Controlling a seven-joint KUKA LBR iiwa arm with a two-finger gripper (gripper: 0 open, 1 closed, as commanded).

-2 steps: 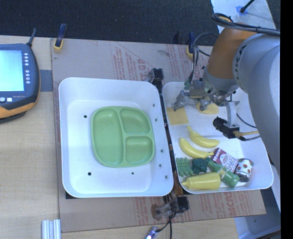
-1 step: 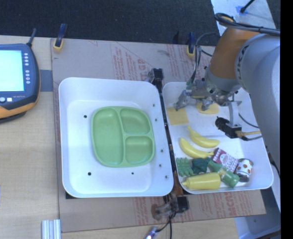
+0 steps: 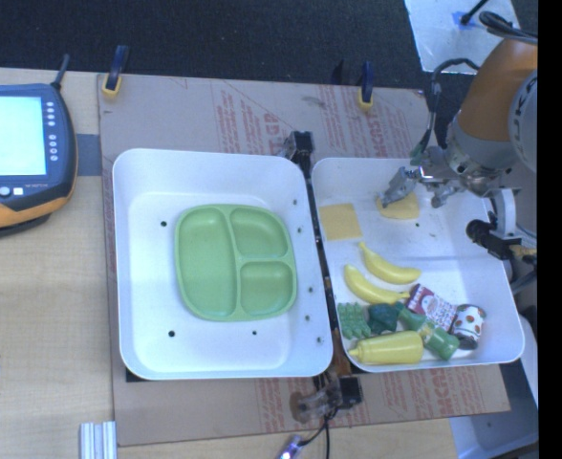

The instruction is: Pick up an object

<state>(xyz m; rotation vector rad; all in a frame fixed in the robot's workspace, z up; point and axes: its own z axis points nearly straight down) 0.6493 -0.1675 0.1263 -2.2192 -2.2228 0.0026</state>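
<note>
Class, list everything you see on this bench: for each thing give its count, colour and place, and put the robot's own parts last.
White bins: 2, white, side by side on the bench; left bin, right bin.
Divided plate: 1, green, in the left bin.
Flat square slice: 1, pale yellow, right bin, far left corner.
Yellow wedge: 1, yellow, right bin, far side, at the gripper.
Bananas: 2, yellow, middle of the right bin.
Long yellow piece: 1, yellow, right bin, near edge.
Green pieces: a cluster, count unclear, right bin, near side.
Packets: 2 or so, red and white, right bin, near right corner.
Handheld screen unit: 1, grey and orange, left of the bins.
Clamps: 2, blue and yellow, far edge of the bench.
Arm: 1, grey with orange band, from the right.
Gripper: 1, grey, over the yellow wedge.
</note>
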